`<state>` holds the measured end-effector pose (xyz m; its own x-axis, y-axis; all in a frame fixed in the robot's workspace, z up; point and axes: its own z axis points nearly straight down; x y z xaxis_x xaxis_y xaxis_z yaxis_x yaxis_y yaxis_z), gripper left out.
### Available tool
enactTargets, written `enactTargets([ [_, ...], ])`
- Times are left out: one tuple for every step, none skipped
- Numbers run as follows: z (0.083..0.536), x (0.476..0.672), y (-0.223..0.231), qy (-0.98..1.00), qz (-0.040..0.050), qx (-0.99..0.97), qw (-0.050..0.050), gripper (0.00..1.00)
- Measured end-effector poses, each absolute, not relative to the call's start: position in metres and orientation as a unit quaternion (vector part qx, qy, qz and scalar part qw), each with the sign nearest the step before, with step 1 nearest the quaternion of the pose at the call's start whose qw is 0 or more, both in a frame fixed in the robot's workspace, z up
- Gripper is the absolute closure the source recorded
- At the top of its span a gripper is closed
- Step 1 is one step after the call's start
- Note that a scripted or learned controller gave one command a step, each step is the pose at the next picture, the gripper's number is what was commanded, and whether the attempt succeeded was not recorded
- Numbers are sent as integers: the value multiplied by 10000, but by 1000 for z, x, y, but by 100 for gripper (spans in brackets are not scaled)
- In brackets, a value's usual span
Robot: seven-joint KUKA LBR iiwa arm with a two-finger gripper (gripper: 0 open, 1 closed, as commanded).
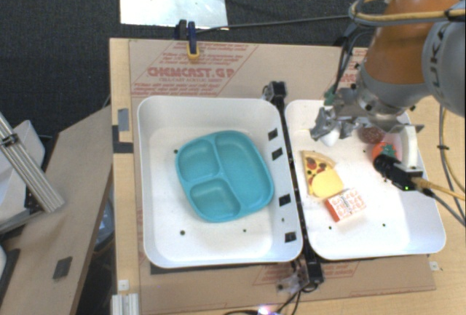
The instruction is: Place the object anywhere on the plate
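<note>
Gripper (329, 129), jaw state unclear, hangs near right bin's (429, 233) far-left corner; toy pizza slice (316, 161) looks light, stiff, best pinched edgewise; plate (222, 175) waits.

Plate (224, 175) in left bin (164, 233). In right bin (408, 233): pizza slice (315, 161) touching round piece (327, 182), box (346, 204) just beside it, gripper (331, 124) above far end.
</note>
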<state>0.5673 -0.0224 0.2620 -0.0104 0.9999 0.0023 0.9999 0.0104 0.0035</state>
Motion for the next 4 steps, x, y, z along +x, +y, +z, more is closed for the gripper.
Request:
enactTargets([
  [261,584,36,7108,17,7034,2,100],
  [250,595,76,7100,11,7042,4,100],
  [245,615,118,7099,16,7043,3,100],
  [245,614,116,7089,5,7053,5,0],
])
